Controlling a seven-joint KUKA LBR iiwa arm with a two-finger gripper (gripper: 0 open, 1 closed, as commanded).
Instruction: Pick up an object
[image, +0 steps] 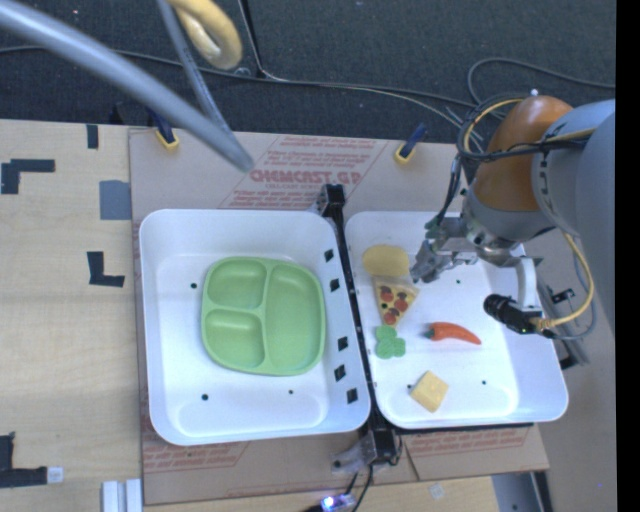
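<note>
The right bin (500, 395) holds several toy foods: a pale yellow round piece (384, 260) at the back left, a pizza slice (393, 300) in front of it, a green broccoli piece (389, 344), a red chili pepper (455, 334) and a yellow cheese cube (430, 390). My gripper (428, 262) hangs low over the back of this bin, just right of the pale yellow piece and above the pizza slice. I see nothing held between its fingers.
A green divided plate (264, 315) lies in the left bin (170, 300). A black divider (340, 290) runs between the bins. A grey pole (130, 70) crosses the upper left. Cables (560, 310) hang off the arm over the right bin's right side.
</note>
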